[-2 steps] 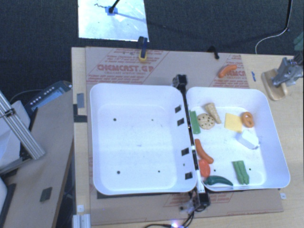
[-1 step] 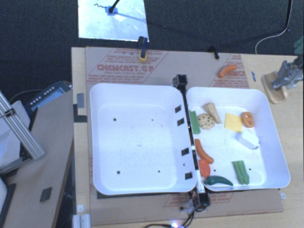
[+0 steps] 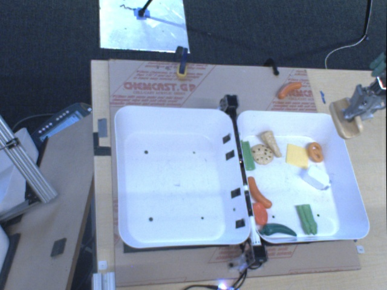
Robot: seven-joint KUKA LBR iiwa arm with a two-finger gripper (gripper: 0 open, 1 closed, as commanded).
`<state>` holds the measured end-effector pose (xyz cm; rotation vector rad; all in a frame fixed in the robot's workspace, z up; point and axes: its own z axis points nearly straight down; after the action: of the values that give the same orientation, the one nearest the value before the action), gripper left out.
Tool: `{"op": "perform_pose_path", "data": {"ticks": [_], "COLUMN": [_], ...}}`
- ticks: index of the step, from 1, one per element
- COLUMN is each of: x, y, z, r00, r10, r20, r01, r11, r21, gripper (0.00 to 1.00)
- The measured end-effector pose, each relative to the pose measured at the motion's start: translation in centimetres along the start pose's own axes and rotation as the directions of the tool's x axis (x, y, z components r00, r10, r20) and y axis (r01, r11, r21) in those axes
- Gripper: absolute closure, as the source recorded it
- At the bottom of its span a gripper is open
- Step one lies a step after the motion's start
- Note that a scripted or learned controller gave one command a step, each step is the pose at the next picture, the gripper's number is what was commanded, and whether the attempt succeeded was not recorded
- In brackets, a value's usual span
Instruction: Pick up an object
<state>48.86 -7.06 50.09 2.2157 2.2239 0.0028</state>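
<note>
- Looking down at a slant on a counter (image 3: 151, 77) with two shallow white bins side by side.
- Left bin (image 3: 130, 122): bare white floor with a few small dark dots.
- Right bin (image 3: 351, 189): holding all the small objects, spread over its floor.
- Along its left wall: a green stick (image 3: 247, 154) lying lengthwise, and below it an orange-red sausage shape (image 3: 259, 193), with a red-orange piece (image 3: 260, 212) just beside its lower end.
- Near the front edge: a dark green pepper-like piece (image 3: 278, 229), and just right of it a green ridged piece (image 3: 306, 218).
- Upper middle: a round speckled cookie (image 3: 262, 154) touching a tan cone-shaped piece (image 3: 271, 143) that tilts up and left.
- Right of those: a flat yellow square (image 3: 297, 155), with a small orange ring (image 3: 314, 151) just beside its right edge.
- Below the yellow square: a pale white block (image 3: 315, 178), hard to tell from the bin floor.
- Outside the bins, on the board behind the right bin: another orange sausage-like piece (image 3: 289, 90).
- Far right, above the counter's edge: a grey metal part (image 3: 366, 100), possibly the end effector, over a tan wooden block (image 3: 344, 118); well apart from everything in the right bin.
- Cannot tell whether open or closed; too small and blurred, and nothing seen in its grasp.
</note>
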Motion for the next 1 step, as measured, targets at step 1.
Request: {"op": "perform_pose_path", "data": {"ticks": [1], "x": [0.96], "y": [-0.16], "z": [0.27], "r00": [1.0], "r10": [0.0], "r20": [0.0], "r01": [0.0], "r11": [1.0], "r21": [-0.001], "gripper": [1.0]}}
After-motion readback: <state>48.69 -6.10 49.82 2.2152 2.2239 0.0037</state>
